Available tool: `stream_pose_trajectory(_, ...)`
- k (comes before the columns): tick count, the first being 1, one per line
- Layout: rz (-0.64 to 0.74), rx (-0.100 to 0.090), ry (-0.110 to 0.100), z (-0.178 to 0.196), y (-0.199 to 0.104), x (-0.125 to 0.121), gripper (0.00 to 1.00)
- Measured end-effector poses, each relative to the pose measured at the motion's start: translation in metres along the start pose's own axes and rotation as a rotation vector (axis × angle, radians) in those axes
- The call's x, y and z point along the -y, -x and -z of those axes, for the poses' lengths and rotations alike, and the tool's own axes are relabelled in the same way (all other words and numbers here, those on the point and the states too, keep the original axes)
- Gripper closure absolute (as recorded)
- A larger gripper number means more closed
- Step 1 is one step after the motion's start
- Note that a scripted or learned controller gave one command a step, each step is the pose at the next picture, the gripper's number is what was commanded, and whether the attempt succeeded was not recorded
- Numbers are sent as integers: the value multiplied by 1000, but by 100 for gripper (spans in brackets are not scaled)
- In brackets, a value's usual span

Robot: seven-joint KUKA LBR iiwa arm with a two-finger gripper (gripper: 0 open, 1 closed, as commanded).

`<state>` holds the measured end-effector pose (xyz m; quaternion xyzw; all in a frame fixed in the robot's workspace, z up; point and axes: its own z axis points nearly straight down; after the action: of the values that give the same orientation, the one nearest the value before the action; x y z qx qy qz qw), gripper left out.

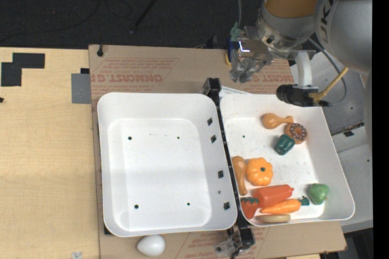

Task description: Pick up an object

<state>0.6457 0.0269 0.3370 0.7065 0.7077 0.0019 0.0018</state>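
My gripper (pixel 244 73) hangs above the far edge of the right bin (pixel 338 185), with nothing visible between its fingers. In that bin lie toy foods: an orange gourd (pixel 276 121), a brown doughnut (pixel 296 132), a dark green pepper (pixel 283 144), an orange pumpkin (pixel 259 171), a red pepper (pixel 271 194), a carrot (pixel 280 207), a green pepper (pixel 318 193) and a strawberry (pixel 249 207). An orange piece (pixel 239 174) lies along the bin's left wall. All of them sit well in front of the gripper.
The left bin (pixel 113 148) stands beside the right one, joined by a black divider (pixel 220 148). A white egg (pixel 151 245) lies on the cardboard in front of the left bin. The wooden bench (pixel 42 160) stretches to the left.
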Motion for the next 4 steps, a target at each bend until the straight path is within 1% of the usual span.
stream_pose_trajectory(1, -14, 6, -13, -49, 133, 5, 100)
stream_pose_trajectory(2, 5, -1, 5, 55, 62, 1, 100)
stream_pose_trajectory(3, -8, 3, -10, 34, 143, 3, 100)
stream_pose_trajectory(4, 2, 4, 7, 162, 149, 1, 100)
